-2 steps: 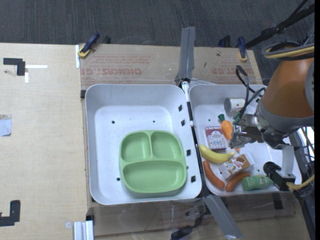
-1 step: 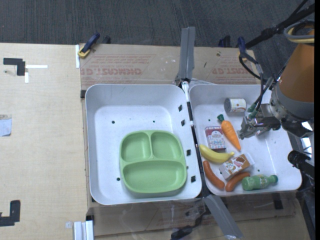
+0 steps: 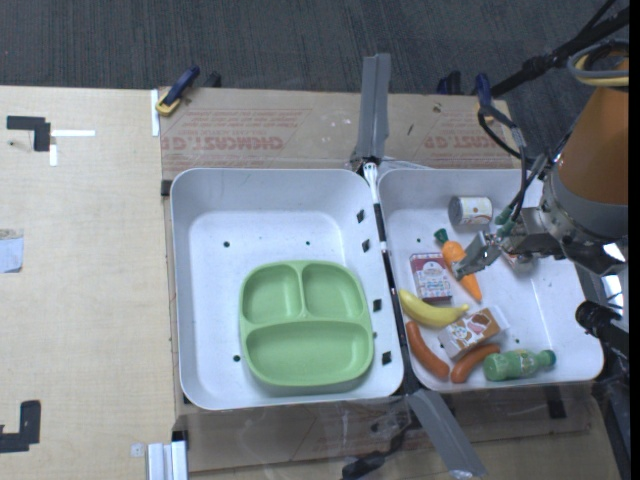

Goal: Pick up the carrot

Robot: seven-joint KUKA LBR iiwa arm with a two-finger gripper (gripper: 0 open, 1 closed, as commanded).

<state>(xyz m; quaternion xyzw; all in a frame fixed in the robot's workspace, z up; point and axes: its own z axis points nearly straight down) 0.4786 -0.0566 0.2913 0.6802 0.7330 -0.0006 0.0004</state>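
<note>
The carrot [image 3: 462, 268] lies in the right bin [image 3: 570, 313], near that bin's middle, but the scan starts at the far left. There the left bin [image 3: 200, 268] holds a green plate [image 3: 305, 325] with 3 compartments.

Across the divider, the right bin is crowded. A small pink card box [image 3: 431, 276] sits just left of the carrot, a banana [image 3: 432, 311] lies below it, and 2 sausages [image 3: 445, 361] curve along the front beside a brown packet [image 3: 473, 330] and a green bottle [image 3: 516, 364]. A white can [image 3: 470, 209] rests toward the back.

The carrot's long axis runs from its green top at upper left down to its tip at lower right. The gripper [image 3: 478, 257] comes in from the right, its fingertips directly over the carrot's upper half, at or touching it. The fingers look set at a narrow spread, though whether they clasp the carrot I cannot tell. In my judgement, the move turns on closing across that slanted axis.
</note>
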